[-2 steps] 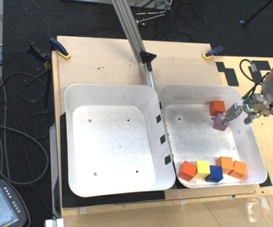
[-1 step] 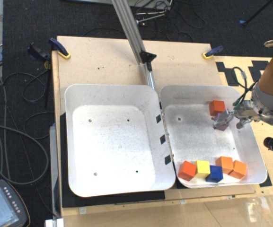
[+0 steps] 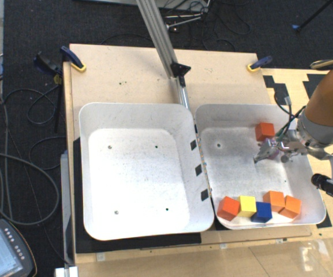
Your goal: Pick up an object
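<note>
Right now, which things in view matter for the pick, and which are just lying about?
For the job:
end effector
lone orange block
row of blocks by the near wall: orange, yellow, blue, two more orange
right bin

Lying about:
left bin
clamps

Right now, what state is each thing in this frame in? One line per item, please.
Gripper: low in the right bin, nothing seen between its fingers.
Lone orange block: resting on the bin floor, just behind the gripper.
Block cluster: four orange, one yellow, one blue, bunched along the right bin's near wall.
Left bin: flat on the bench.
</note>
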`<state>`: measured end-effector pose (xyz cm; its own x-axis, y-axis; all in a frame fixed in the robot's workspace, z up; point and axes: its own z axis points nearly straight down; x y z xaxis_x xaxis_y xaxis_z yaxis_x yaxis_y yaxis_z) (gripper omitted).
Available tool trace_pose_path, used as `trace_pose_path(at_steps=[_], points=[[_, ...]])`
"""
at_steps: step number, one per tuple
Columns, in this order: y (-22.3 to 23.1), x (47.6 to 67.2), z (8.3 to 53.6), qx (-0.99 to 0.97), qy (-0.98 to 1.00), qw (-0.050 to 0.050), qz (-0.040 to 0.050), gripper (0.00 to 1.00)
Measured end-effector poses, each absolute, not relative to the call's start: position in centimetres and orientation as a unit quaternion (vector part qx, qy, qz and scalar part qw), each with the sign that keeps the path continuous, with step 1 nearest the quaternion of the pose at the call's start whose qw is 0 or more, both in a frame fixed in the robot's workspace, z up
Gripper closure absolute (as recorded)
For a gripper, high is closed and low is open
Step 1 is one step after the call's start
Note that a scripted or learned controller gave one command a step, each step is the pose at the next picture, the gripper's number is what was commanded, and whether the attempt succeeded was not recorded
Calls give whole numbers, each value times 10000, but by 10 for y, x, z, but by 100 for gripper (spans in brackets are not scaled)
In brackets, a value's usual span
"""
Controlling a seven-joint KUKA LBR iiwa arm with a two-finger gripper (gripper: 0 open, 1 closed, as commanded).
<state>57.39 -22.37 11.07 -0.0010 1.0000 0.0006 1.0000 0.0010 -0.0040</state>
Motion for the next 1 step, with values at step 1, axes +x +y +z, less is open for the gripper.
trace_pose_path(at_steps=[1], points=[[-223, 574, 94, -7069, -7074, 7, 7, 0]])
